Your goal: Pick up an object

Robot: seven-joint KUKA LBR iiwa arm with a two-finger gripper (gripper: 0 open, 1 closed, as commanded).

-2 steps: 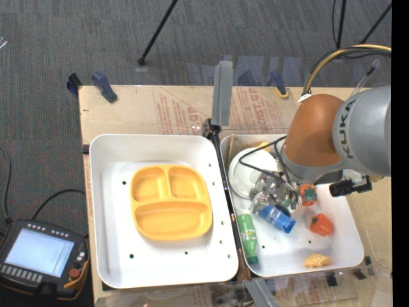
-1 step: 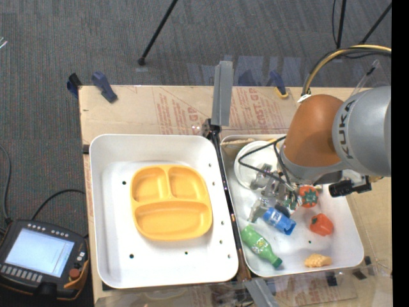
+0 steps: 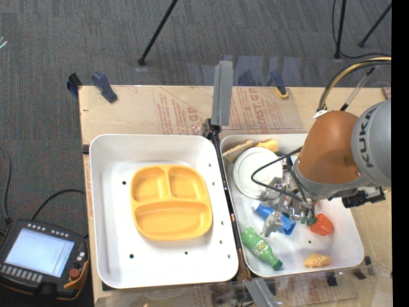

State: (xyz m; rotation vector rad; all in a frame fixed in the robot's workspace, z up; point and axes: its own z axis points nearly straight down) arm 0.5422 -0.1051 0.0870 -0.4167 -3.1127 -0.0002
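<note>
My gripper (image 3: 287,217) hangs low in the right bin (image 3: 355,245), below the orange wrist band. It is open, one finger (image 3: 274,224) on each side of a blue object (image 3: 285,225) on the bin floor. A red-orange pepper-like toy (image 3: 321,225) lies just right of the gripper. A green bottle (image 3: 260,247) lies on its side to the front left of it. A small tan piece (image 3: 317,260) rests near the bin's front edge. The arm hides part of a white plate (image 3: 250,170) at the back of the bin.
The left bin (image 3: 108,235) holds a yellow divided tray (image 3: 171,201). Yellowish food-like pieces (image 3: 266,145) lie at the right bin's back wall. A grey upright post (image 3: 222,98) stands behind the divide between the bins. A teach pendant (image 3: 39,254) sits at the lower left.
</note>
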